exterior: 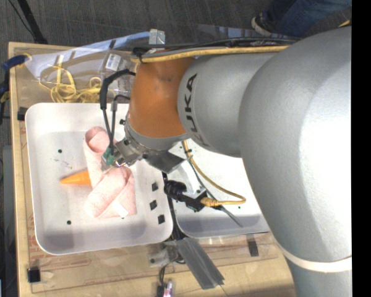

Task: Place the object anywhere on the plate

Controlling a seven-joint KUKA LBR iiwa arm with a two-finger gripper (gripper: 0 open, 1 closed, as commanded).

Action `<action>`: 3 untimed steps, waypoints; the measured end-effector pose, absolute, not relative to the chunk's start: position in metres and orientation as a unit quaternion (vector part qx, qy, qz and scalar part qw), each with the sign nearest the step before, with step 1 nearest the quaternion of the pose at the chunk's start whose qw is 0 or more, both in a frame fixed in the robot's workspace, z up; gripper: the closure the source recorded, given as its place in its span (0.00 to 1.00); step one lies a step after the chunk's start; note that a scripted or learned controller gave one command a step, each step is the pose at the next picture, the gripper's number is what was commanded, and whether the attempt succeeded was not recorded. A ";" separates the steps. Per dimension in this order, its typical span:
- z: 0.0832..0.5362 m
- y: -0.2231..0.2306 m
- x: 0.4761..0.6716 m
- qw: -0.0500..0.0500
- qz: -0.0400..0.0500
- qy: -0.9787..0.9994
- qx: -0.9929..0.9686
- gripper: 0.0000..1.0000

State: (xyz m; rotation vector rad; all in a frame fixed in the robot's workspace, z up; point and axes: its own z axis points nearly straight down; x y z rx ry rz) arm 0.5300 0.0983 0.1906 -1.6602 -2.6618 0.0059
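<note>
Looming over the worktop (18,246), grey arm (278,122) with orange band (157,98), covering most of the right bin (247,224). In the left bin (43,159), pink cloth (111,187) directly under the wrist. Claw (114,158) down against that cloth; opening impossible to judge. Just left of the cloth, touching it, small orange carrot-like piece (76,179).

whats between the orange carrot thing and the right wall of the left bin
In the camera view, a pink cloth lies between the orange carrot-shaped object and that wall of the left bin. The cloth overlaps the carrot's thick end.
</note>
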 end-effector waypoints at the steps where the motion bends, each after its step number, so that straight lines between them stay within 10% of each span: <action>1: 0.096 0.170 0.511 0.000 -0.001 -0.826 -0.563 1.00; 2: 0.192 0.067 0.484 0.001 0.001 -0.852 -0.524 1.00; 3: 0.149 0.152 0.475 0.002 0.002 -0.839 -0.545 1.00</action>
